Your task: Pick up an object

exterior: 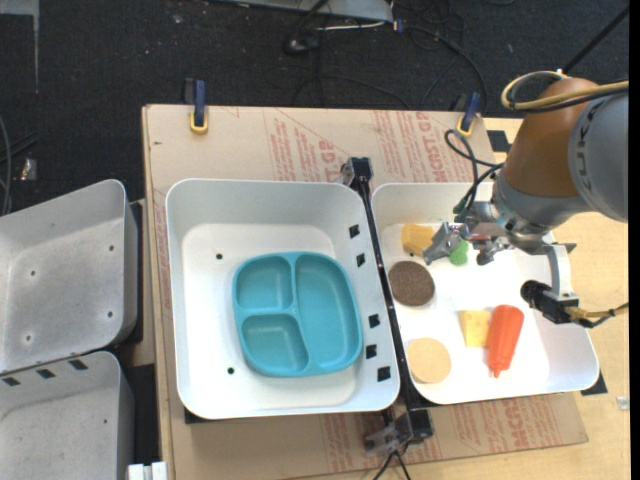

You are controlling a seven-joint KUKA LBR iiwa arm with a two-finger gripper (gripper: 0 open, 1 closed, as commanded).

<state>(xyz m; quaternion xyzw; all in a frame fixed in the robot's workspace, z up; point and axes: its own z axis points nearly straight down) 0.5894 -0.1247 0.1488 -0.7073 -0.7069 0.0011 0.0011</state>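
Pincer (460, 249) hangs low over the far end of the right bin (545, 373), at the tip of the grey arm (600, 158) with its orange band, which comes in from the view's right. Its two prongs stand apart, one on each side of a small green thing (459, 255) that sits right beneath it, between them. Whether either prong touches the green thing cannot be made out; nothing looks clamped.

Just beside the pincer, toward the view's left, lies a yellow chunk (418, 236) near the bin's far wall. Nearer the camera than the pincer and a little to its left sits a dark brown disc (411, 282), flat on the bin floor. Further still toward the camera lies a pale tan disc (429, 359), close to the bin's near wall. Below the pincer and slightly to its right are a small yellow wedge (474, 327) and, touching it or nearly so, an orange carrot (503, 338) lying lengthwise toward the camera.

Well away from the pincer, across the divider to the view's left, the left bin (185, 268) holds a teal plate (297, 313) with three compartments, lying flat in the middle. Both bins rest on a cardboard sheet (270, 138), with a blue and yellow clamp (198, 108) at its far edge, far left of the pincer.
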